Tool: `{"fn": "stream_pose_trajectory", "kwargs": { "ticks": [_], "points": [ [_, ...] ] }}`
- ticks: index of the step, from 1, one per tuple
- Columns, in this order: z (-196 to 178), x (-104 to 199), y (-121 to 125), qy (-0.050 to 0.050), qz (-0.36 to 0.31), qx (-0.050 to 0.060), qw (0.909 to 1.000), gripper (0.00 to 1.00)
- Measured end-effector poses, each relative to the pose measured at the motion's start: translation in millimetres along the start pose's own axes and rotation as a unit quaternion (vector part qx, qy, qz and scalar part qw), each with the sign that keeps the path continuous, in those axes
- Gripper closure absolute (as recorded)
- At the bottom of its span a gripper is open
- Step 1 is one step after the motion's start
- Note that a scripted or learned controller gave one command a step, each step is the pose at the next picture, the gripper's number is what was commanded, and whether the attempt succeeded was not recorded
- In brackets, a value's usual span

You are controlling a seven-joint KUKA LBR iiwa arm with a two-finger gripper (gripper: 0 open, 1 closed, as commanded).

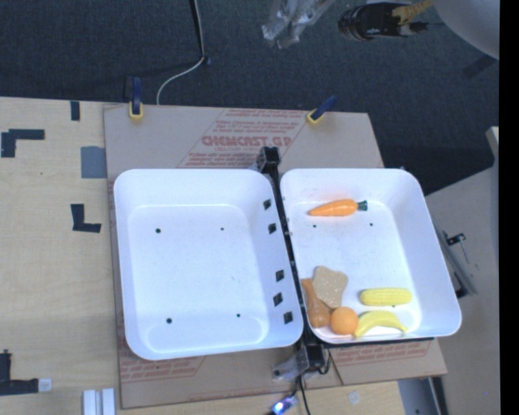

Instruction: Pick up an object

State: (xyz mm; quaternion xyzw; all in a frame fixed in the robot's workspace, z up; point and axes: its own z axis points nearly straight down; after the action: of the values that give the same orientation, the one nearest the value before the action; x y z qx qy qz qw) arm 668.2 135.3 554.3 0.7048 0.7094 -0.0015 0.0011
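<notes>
The right bin (422,211) holds several toy foods. An orange carrot (334,208) lies near its far side. Along the near side sit a tan bread slice (329,284), an orange ball-shaped fruit (344,321), a brownish piece (314,304) beside them, a yellow corn cob (384,297) and a yellow banana (379,324). My gripper (285,26) hangs blurred at the top of the view, well above and behind the bins, far from all the objects. Nothing is seen in it.
The left bin (130,243) stands beside the right one on a cardboard sheet (243,138) held by blue-yellow clamps (135,99). A white cable (182,69) runs over the dark floor at the back. The arm's body (381,18) crosses the top right.
</notes>
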Motion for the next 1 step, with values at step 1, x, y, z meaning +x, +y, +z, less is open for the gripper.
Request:
{"fn": "stream_pose_trajectory", "kwargs": {
  "ticks": [1],
  "points": [
    [-9.6, 0.9, 0.0, -0.001, -0.001, 0.000, 1.0000, 1.00]
  ]
}}
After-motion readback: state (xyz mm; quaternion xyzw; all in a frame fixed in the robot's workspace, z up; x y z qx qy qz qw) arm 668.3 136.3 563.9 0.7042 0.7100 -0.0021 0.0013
